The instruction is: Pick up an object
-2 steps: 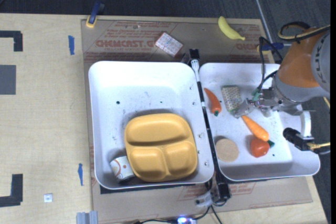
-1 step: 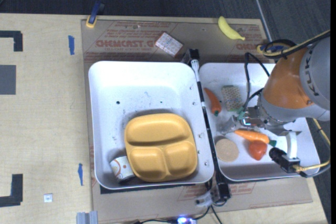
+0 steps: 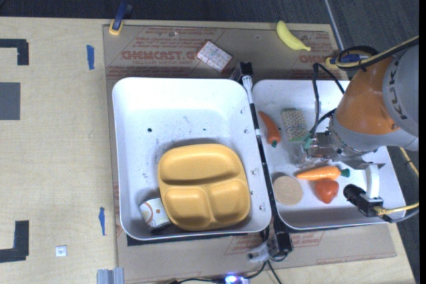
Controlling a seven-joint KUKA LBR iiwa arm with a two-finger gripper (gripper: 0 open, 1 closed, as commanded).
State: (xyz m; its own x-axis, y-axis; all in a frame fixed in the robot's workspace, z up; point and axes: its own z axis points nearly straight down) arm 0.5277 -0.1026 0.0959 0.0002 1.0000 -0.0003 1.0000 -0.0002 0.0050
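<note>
My gripper (image 3: 315, 148) hangs low over the middle of the right bin (image 3: 393, 199), under the orange wrist band. Just below it an orange carrot with a green tip (image 3: 319, 173) lies crosswise on the bin floor, with a red fruit-like piece (image 3: 326, 191) against its lower side. A tan round disc (image 3: 288, 189) rests to the left of these. A small orange-red pepper-like piece (image 3: 269, 128) lies by the bin's left wall, and a grey speckled block (image 3: 293, 120) sits beside it. Nothing shows in the gripper's grasp.
The left bin (image 3: 133, 116) holds a large yellow divided tray (image 3: 203, 184) and a small white and orange object (image 3: 153, 211) at its front left. Behind the bins lie a toy banana (image 3: 291, 36), a pink-white packet (image 3: 213, 55) and a blue clip (image 3: 120, 16). Cables run along the right bin's far and near right.
</note>
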